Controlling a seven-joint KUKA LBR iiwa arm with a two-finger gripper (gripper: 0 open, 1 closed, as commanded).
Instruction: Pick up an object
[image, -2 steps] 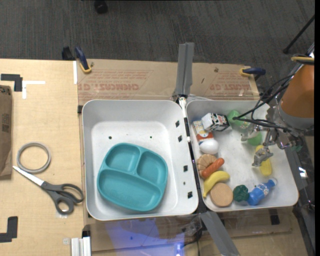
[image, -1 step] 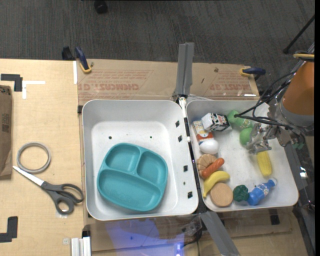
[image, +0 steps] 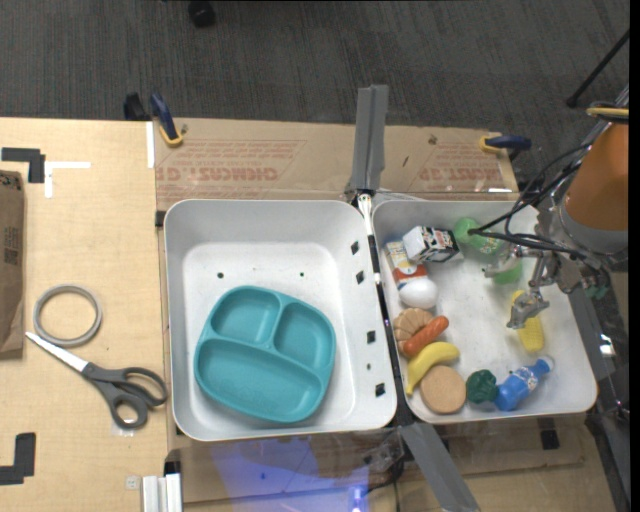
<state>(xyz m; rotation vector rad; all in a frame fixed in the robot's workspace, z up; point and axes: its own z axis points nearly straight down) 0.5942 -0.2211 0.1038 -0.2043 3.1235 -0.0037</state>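
The arm (image: 600, 190) comes in from the right over the far right part of the right bin (image: 575, 400), its orange band above that bin's far right corner, the wrist bent down and cables trailing across it. The gripper (image: 521, 314) hangs low inside the right bin near its right wall, just above and beside a yellow piece (image: 533, 335). Whether the claw is open or closed cannot be told, and nothing is seen held in it. Along the right bin's near wall lie a blue bottle (image: 523, 383), a dark green lump (image: 482, 386) and a round tan biscuit (image: 443, 391). Farther in, by its left wall, are a banana (image: 429, 361), an orange carrot (image: 432, 330), a brown bun (image: 409, 322) and a white egg (image: 418, 292). At the far end sit a small carton (image: 433, 242) and a green toy (image: 467, 234). Left of the right bin, touching it, the left bin (image: 190, 230) holds a teal divided plate (image: 265, 352). Well left of that lie scissors (image: 108, 379) and, farther back, a tape ring (image: 67, 313).
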